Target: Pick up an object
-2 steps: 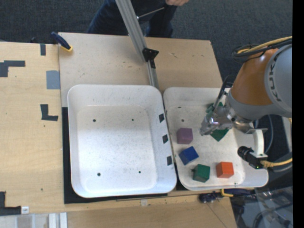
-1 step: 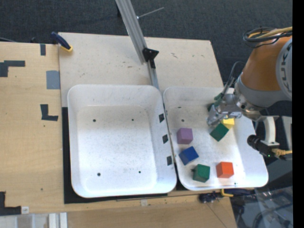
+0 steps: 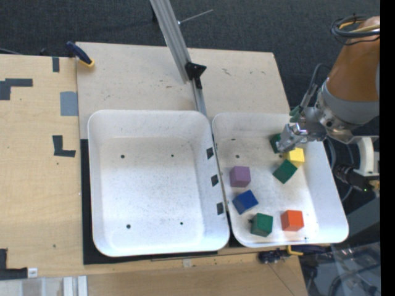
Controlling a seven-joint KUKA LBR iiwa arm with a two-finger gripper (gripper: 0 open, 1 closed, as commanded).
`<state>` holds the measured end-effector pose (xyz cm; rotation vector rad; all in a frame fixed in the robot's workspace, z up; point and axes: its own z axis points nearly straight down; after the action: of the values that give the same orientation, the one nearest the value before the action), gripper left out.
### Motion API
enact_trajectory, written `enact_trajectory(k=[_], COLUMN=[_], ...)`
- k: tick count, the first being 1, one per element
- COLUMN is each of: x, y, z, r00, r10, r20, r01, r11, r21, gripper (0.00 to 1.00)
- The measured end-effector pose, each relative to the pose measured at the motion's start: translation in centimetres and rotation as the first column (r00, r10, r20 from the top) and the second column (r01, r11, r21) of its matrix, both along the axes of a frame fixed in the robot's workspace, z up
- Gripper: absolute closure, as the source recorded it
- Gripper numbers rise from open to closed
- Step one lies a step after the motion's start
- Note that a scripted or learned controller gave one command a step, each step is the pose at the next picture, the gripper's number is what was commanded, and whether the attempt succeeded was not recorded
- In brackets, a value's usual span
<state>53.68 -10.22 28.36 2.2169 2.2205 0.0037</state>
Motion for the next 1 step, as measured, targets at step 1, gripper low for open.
enact_trajectory(k=[1], x=[-0.41], y=[5.94], z=[-1.45], r00=[1.000], r10=[0.005], r20=[-0.006], r01=[-0.005], r11=[1.000], r21=[0.003], gripper=[1.00])
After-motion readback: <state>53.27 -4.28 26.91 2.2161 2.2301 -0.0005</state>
